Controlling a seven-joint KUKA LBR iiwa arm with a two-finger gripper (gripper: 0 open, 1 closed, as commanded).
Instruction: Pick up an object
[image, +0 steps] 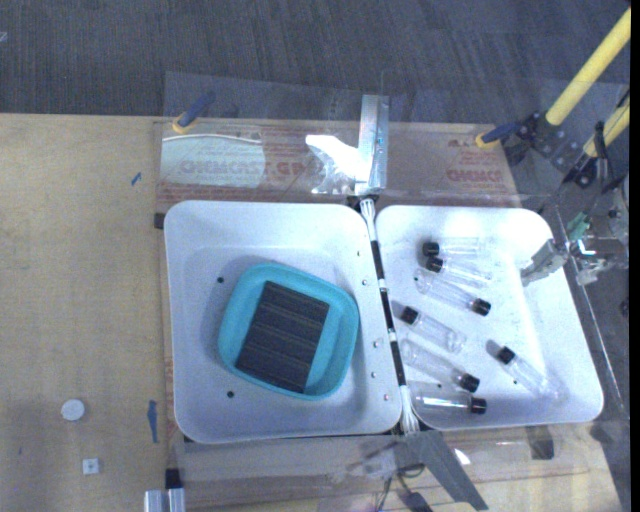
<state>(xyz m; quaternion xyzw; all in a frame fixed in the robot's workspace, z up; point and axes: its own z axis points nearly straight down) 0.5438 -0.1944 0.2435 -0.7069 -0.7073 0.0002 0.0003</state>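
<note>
Overhead, a tan bench (70, 300) carried two white bins. Left bin (190, 240) held a blue tray (340, 330) with a dark ridged block (283, 335); right bin (580, 390) held clear black-capped tubes (455, 296). Gripper (560, 252) sat at its right rim, grip unreadable.

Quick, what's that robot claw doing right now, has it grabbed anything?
Gripper: at the right bin's far right rim, nothing seen in it; open or closed cannot be told.

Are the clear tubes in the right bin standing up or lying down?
Lying down. The tubes rest flat on the right bin floor, scattered at different angles, their black caps pointing sideways.
</note>
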